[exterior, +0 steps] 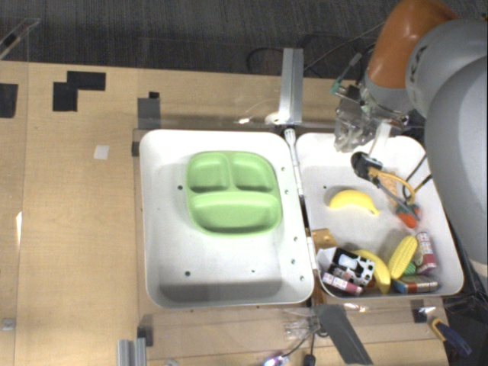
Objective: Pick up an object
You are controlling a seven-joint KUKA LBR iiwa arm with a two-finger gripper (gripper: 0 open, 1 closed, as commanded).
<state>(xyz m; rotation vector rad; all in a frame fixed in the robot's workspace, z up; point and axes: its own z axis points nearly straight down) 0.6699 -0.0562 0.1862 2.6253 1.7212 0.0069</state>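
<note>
1. The hand (352, 132) hangs over the far edge of the right bin (446, 227), close to the far left corner; I cannot tell whether it is spread or pressed together.
2. A yellow banana (353, 201) lies alone on the bin floor, nearer than the hand and clear of it, almost straight below it in the view.
3. A corn cob (403, 256), a second banana (379, 270) and a black-and-white item (352, 264) crowd the bin's near end, well apart from the hand.
4. The left bin (164, 227) holds a green divided plate (232, 191), far to the hand's left.
5. Both bins sit on the tabletop (69, 227).
</note>
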